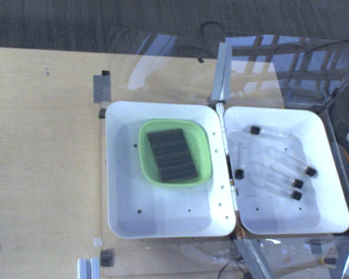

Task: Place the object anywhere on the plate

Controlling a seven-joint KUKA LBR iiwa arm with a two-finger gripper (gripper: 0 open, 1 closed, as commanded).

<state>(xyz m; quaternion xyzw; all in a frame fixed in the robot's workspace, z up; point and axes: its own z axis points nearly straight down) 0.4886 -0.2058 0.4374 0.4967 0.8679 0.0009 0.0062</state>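
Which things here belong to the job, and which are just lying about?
Job: square green plate in left white bin; dark ribbed rectangular block lying on it; clear plastic tubes with black caps in right white bin.

Lying about: black cable; grey metal bracket.

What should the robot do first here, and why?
Probably reach into the right bin for a clear tube: several black-capped tubes lie loose there, while the green plate in the left bin bears a dark ridged block.
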